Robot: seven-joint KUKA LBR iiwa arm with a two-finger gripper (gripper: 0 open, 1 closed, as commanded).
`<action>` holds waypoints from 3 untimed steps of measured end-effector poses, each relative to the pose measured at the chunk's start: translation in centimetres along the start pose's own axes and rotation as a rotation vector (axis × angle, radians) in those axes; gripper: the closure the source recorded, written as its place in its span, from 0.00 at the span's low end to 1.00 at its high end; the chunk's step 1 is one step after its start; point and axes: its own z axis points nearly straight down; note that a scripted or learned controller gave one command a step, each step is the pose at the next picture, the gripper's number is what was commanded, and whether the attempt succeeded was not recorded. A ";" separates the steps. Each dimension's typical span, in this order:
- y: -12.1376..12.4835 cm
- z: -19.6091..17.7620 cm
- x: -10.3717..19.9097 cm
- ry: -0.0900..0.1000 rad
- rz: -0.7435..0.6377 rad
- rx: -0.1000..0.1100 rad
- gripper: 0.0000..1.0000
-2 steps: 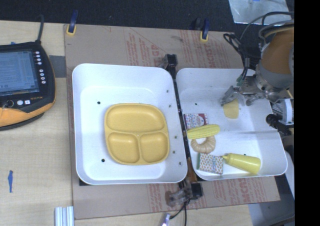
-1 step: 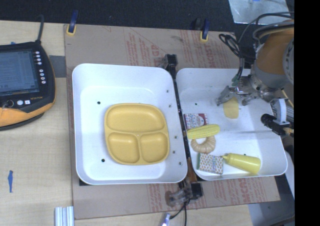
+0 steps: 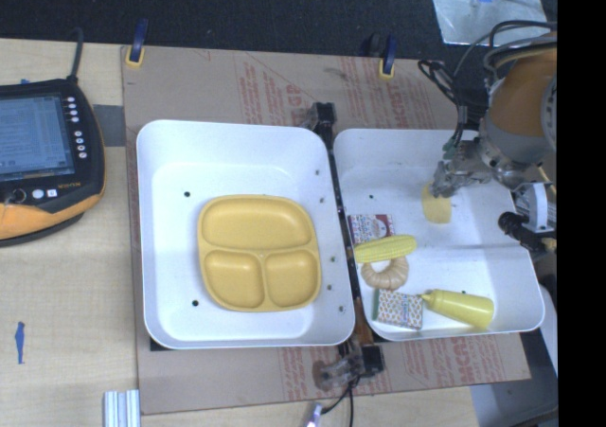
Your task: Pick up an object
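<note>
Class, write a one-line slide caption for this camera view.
End effector hovers at a pale yellow block in the right bin.

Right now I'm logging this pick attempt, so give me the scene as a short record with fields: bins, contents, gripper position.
left bin: holds a yellow divided tray
right bin: holds a pale yellow block, corn cob, ring-shaped pastry, yellow bottle, two small packets
gripper: low over the right bin, directly above the pale yellow block
grasp: not confirmed
off the bins: handheld tablet controller at the bench's left
</note>
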 end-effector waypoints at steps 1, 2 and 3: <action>0.0 0.0 0.0 0.000 0.000 0.000 0.00; -0.3 1.1 -1.9 0.001 0.005 -0.001 0.00; -0.8 1.1 3.0 0.000 0.000 0.000 0.00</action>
